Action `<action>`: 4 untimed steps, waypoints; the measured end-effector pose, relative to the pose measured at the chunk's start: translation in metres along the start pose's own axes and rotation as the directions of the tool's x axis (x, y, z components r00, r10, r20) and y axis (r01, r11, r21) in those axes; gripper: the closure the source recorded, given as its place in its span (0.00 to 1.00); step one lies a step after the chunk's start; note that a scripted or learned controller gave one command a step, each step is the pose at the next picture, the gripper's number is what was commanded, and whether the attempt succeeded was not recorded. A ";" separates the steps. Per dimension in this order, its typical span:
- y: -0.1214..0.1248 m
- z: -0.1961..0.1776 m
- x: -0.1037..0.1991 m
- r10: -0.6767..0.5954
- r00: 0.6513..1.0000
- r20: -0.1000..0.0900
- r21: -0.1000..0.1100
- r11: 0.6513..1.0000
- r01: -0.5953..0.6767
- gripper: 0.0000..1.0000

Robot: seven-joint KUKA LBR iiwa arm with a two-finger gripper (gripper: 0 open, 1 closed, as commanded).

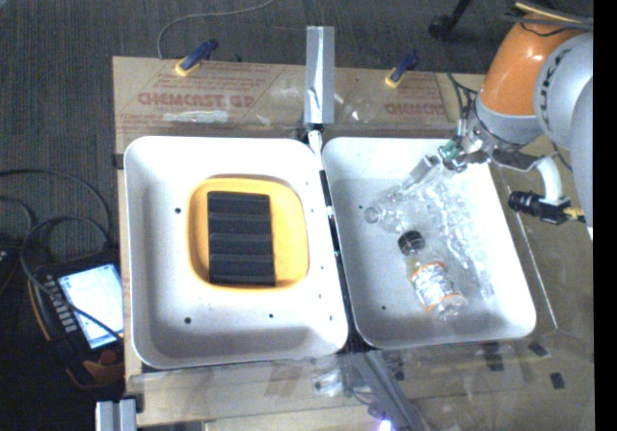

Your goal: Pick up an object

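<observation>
In the right bin [501,318] lies a small clear bottle with an orange label [436,286]. A black cap [411,242] rests just above it, and crumpled clear plastic [453,222] spreads across the bin's middle. In the left bin [145,255] a yellow block with a black ribbed top [246,234] lies flat. My gripper [451,154] hovers over the right bin's far right corner, at the upper end of the clear plastic. Whether it touches the plastic is unclear.
The grey and orange arm [540,63] reaches in from the right above the bin's far edge. A metal post [319,82] stands behind the gap between the bins. Two blue clamps [196,56] [402,68] hold the brown board. A tablet [92,299] lies on the floor at left.
</observation>
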State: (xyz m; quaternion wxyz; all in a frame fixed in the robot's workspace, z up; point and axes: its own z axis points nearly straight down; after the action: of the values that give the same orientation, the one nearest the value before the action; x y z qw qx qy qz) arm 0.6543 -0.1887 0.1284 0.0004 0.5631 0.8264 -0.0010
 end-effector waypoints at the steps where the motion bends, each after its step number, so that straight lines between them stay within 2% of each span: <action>1: -0.084 0.035 0.026 -0.263 0.965 0.012 -0.017 0.965 0.264 0.00; 2: -0.078 0.026 0.033 -0.108 0.994 0.000 -0.007 0.994 0.108 0.00; 3: -0.026 0.037 -0.018 0.204 0.979 -0.007 -0.012 0.979 -0.204 0.00; 4: -0.026 0.027 -0.020 0.204 0.979 0.003 -0.015 0.979 -0.204 1.00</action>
State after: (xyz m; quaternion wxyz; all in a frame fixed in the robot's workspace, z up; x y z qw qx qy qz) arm 0.6373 -0.2164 0.1016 0.0064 0.6447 0.7644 0.0039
